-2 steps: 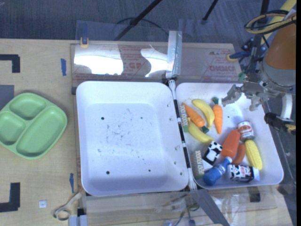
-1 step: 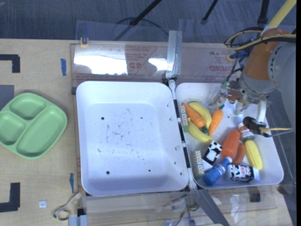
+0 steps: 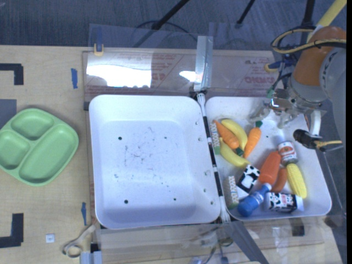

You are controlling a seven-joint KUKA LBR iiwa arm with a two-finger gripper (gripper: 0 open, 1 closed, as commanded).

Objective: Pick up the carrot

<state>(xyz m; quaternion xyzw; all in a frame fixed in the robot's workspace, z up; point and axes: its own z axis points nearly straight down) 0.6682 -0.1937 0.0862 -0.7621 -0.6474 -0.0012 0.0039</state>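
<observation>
Two white bins on bench: left bin (image 3: pixel 148 164) w/ scuffed floor, right bin (image 3: pixel 324 194) w/ toys. Arm (image 3: pixel 322 65) over right bin's far right corner, gripper (image 3: pixel 283 110); can't tell if pincer's apart or together. Carrot (image 3: pixel 253 141) near far edge, just beside bananas (image 3: pixel 235 143).

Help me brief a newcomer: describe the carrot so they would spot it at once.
Look in the right bin, upper middle. The carrot stands nearly upright just right of the bananas. Unlike the other orange pieces nearby, it tapers to a point and has a small green top.
</observation>
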